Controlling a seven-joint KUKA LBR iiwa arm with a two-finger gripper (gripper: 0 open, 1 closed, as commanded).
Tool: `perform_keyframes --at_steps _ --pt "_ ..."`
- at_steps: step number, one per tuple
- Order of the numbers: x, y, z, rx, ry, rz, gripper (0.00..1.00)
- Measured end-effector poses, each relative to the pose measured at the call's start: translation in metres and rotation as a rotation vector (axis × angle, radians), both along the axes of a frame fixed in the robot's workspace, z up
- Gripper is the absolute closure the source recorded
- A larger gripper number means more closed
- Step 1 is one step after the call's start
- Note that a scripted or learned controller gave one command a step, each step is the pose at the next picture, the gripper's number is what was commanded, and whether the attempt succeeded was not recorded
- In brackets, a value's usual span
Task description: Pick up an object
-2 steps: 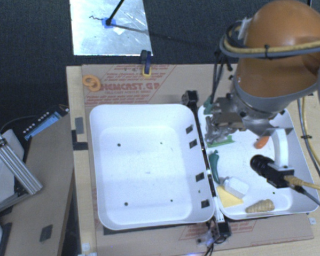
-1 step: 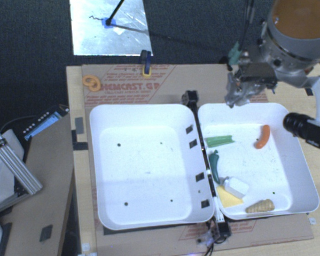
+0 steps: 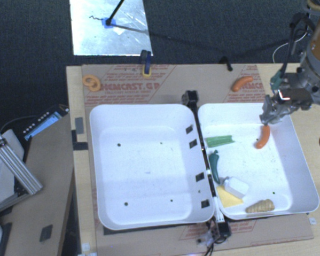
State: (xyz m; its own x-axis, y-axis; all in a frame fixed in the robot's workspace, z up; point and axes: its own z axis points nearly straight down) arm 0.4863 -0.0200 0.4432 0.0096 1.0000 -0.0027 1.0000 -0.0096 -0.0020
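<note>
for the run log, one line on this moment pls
gripper above right bin far corner | orange sausage just below it | grasp not visible

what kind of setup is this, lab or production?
Likely a robotics lab grasping rig: two white bins side by side on a taped board, toy food such as an orange sausage, and the gripper over them.

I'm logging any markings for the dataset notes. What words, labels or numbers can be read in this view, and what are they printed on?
"HEMCAST" followed by unclear letters, my best reading: red print on the brown board behind the left bin.
Further red print on the same board near the orange sausage behind the right bin: too blurred to read.
Red print along the board's front edge: too small to read.
Markings on the dark device at left: unreadable.
</note>
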Motion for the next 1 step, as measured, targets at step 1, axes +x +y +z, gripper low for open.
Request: perform_keyframes --at_steps 1 --pt "-0.0001 0.079 -0.1023 0.004 0.005 0.02 1.0"
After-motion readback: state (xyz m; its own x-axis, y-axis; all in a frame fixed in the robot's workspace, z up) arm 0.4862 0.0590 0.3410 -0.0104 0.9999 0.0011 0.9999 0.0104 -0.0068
